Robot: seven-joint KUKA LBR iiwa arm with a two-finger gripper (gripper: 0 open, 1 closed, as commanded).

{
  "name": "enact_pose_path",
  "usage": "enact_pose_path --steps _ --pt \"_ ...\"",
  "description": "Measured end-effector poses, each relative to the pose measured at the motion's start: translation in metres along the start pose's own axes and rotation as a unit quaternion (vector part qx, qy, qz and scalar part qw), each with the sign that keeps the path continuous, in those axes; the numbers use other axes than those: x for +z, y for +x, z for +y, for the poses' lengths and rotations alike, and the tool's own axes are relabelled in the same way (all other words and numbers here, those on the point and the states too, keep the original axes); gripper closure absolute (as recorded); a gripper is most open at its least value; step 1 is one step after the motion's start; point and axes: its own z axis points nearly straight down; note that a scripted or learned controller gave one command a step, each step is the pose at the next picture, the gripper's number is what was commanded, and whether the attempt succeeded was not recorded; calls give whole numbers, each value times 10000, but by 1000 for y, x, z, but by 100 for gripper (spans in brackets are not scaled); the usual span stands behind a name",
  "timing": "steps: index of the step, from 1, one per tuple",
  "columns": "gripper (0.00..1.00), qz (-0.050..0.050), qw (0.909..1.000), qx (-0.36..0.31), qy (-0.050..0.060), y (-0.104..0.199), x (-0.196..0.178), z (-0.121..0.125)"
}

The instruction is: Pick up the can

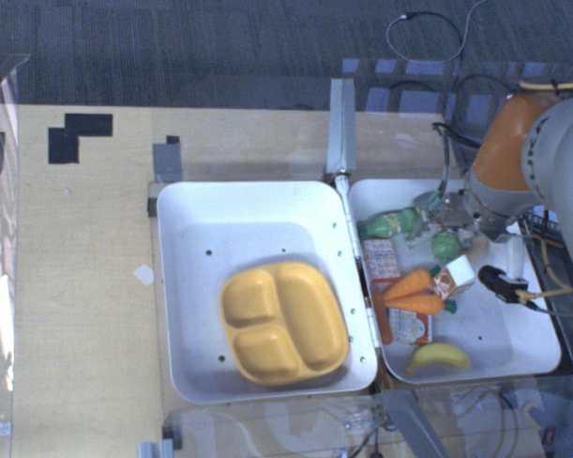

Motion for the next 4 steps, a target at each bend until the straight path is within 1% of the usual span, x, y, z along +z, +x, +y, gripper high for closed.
enact_pose_path --steps 1,2,3,4 --pt "0 -13 9989 351 320 3 -6 31" --pt "100 -2 9990 315 306 6 -13 33" --pt "100 -3 9991 -421 44 -32 -107 48" --pt "0 -3 9991 -424 46 -32 -107 48"
